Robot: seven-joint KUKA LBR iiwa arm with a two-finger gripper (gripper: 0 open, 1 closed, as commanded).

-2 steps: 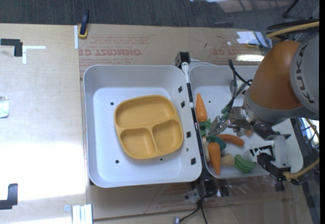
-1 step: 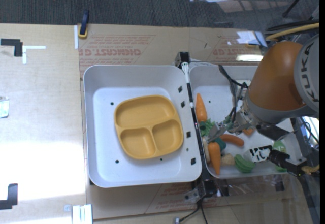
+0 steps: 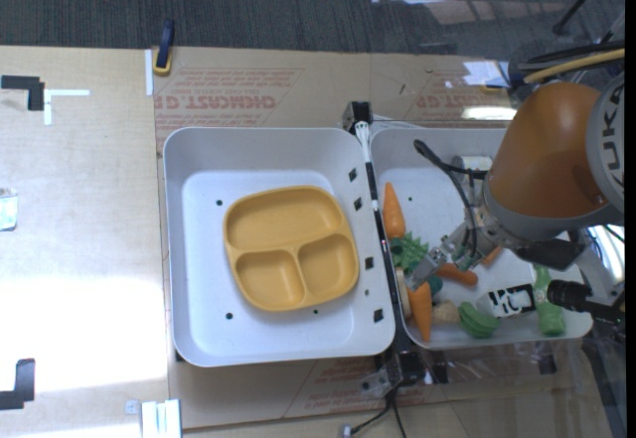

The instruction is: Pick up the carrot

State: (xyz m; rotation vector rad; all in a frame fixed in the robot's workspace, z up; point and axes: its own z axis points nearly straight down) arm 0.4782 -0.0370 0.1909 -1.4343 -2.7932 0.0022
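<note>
On the bench (image 3: 79, 257) two shallow white bins sit side by side. The left bin (image 3: 189, 257) holds a yellow divided plate (image 3: 290, 247) with three compartments, lying near the bin's middle. The right bin (image 3: 422, 163) holds the toy food, gathered along its left wall and its lower part.

Several carrots lie there. One carrot (image 3: 394, 211) lies just beside the bin's left wall, its tip toward twelve o'clock. At about six o'clock from it comes a clump of green leaves (image 3: 407, 252), and farther down at six o'clock a second carrot (image 3: 420, 310) lies near the bin's lower left corner. A third, smaller carrot (image 3: 457, 274) lies slantwise between the two, at three o'clock from the leaves. A green vegetable (image 3: 479, 321) rests at four o'clock from that one, and another green piece (image 3: 550, 312) lies near the bin's right side.

The arm (image 3: 547, 163) reaches in from three o'clock, low over the right bin. The claw (image 3: 465, 249) is just above the smaller carrot; whether it is wide or narrow I cannot tell.
</note>
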